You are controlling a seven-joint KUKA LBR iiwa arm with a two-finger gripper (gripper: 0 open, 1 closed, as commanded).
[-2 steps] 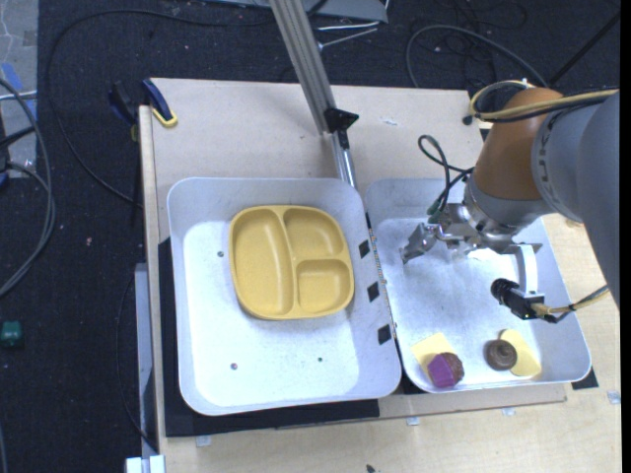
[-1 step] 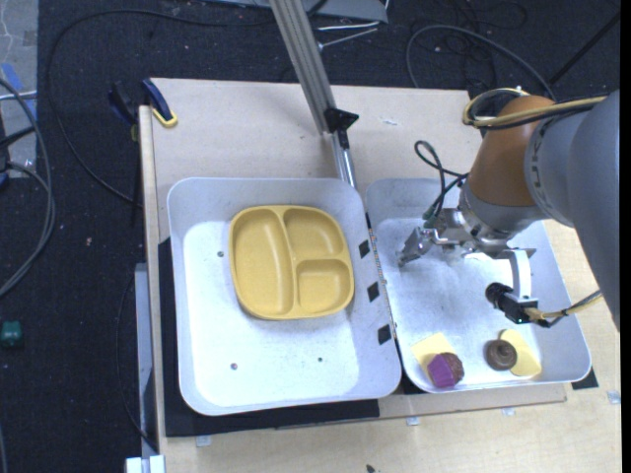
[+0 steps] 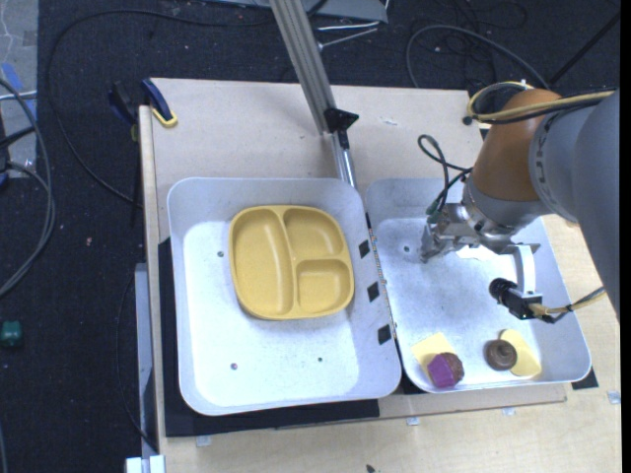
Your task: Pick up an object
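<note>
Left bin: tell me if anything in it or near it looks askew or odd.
The left bin sits rotated, its right edge overlapping the right bin. The yellow divided plate inside also lies turned slightly off the bin's sides. No spill or damage is visible.

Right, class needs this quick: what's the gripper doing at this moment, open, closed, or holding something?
Gripper: over the right bin, nothing seen held; open or closed cannot be told.

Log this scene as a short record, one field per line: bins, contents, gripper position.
left bin: holds a yellow divided plate, three compartments
right bin: purple object on a yellow piece; brown round object on another yellow piece, all near the front edge
gripper: over the right bin's rear part, apart from the objects
grasp: nothing seen held
</note>
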